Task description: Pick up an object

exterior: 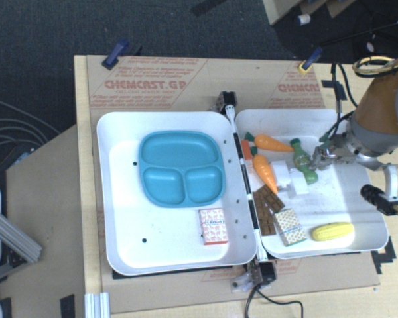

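Near the middle of the right white plastic bin lies a small green bottle-shaped toy, touching the tip of the grey tool; whether that tool is apart or clamped on it I cannot tell. It looks light, stiff and somewhat slick, best taken across its narrow body. Just beside it lie two orange plastic carrots; a yellow corn cob sits nearer the front rim.

We see smooth, glossy white plastic bins, and left of the gripper a matt blue plastic tray; beneath lies printed, cardboard-like brown board.
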`<state>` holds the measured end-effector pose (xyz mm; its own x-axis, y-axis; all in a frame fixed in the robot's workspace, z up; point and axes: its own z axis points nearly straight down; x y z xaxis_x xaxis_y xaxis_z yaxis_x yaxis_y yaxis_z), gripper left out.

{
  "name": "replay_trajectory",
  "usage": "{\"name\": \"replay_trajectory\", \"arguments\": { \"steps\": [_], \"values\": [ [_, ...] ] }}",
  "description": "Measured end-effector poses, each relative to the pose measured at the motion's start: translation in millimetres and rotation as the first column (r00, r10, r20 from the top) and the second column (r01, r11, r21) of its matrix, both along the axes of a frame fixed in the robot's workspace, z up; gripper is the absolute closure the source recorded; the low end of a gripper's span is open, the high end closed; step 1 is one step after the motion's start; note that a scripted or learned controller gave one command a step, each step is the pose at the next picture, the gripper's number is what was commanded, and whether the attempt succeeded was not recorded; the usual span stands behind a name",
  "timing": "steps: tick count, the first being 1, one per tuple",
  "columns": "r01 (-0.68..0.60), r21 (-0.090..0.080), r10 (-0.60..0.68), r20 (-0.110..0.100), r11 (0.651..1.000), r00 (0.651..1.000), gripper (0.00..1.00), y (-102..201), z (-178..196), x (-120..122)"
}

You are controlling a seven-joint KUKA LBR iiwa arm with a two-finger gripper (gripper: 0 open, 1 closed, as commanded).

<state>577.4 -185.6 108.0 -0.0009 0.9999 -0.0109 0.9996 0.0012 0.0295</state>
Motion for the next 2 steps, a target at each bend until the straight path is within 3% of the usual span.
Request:
{"name": "replay_trajectory", "arguments": {
  "steps": [1,2],
  "values": [
    [0.0,0.002,0.0,-0.004,1.0,1.0,0.0,0,-2,-1],
    [0.0,0.01,0.0,-0.028,1.0,1.0,0.0,33,-24,15]
  ]
}}
